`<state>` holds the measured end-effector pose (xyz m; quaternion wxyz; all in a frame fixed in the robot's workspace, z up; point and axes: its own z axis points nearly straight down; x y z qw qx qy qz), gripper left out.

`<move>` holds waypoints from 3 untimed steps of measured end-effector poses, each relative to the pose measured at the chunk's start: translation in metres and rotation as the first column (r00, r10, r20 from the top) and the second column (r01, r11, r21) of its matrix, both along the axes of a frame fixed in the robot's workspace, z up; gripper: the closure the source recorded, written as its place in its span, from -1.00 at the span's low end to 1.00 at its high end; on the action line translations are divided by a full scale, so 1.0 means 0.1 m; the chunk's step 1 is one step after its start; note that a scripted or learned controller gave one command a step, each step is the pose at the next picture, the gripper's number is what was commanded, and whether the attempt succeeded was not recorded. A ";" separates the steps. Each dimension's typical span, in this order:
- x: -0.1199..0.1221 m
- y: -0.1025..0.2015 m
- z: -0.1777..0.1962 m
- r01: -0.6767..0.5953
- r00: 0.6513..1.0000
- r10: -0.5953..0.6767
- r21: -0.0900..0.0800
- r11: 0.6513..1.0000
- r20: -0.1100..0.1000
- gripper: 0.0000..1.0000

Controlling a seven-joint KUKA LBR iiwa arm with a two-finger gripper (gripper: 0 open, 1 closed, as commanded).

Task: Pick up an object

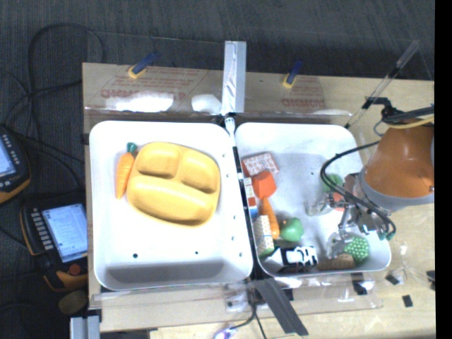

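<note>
- Left bin (99, 210): a yellow tray (173, 182) with a toy carrot (124, 171) tucked against its left edge, both well apart from the arm.
- Right bin (311, 143): the clutter crowds its left wall, with an orange block (263, 186) and a green ball (290, 228).
- The pincer (346, 240) hangs over the near-right corner, just above a green dotted ball (357, 247), the likely target; spread or pressed together, I cannot tell.

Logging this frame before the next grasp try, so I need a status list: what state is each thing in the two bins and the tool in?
Yellow tray: lying flat in the left bin.
Carrot: lying beside the tray, touching its left edge.
Green ball: resting loose in the right bin.
Orange block: resting loose.
Tool: low over a green knobbly ball; grip cannot be told.
</note>
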<state>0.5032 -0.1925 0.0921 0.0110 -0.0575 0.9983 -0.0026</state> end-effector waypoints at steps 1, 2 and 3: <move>0.54 -0.06 -0.02 0.118 0.993 -0.118 0.002 0.993 -0.010 -1.00; 0.22 -0.31 -0.01 0.091 0.996 -0.091 0.000 0.996 -0.008 -1.00; 0.62 0.03 -0.02 0.184 0.983 -0.184 0.003 0.983 -0.009 -1.00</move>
